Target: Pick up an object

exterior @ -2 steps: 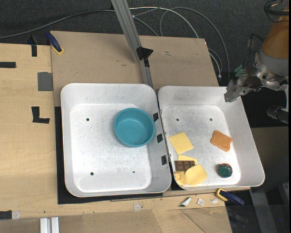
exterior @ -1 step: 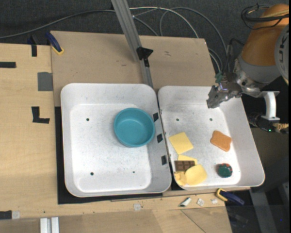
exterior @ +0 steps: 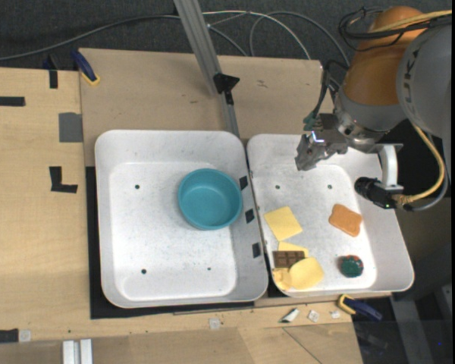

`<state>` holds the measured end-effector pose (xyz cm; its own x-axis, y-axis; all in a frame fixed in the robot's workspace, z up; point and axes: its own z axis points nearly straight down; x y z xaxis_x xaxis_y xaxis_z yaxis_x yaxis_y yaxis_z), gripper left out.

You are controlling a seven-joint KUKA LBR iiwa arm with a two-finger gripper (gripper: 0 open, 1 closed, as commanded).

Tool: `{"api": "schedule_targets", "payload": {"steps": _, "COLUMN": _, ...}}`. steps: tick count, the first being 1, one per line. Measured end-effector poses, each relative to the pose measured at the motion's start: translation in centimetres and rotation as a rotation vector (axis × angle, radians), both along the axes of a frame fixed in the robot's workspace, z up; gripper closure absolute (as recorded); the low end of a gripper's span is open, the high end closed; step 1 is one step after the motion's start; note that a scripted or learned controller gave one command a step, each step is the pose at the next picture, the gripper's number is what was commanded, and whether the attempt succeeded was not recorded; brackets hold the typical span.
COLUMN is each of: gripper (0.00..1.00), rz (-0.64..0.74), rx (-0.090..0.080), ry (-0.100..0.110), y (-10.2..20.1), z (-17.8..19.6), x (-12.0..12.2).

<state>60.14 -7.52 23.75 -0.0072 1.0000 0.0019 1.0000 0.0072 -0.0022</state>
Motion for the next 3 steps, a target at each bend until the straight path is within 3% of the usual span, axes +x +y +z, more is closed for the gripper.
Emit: {"api": "schedule_targets", "payload": {"steps": 3, "gripper": 1.00, "rz": -0.001, "rx": -0.001, "ry": 0.002, "y": 14.2, "z": -1.1, "x": -4.1}}
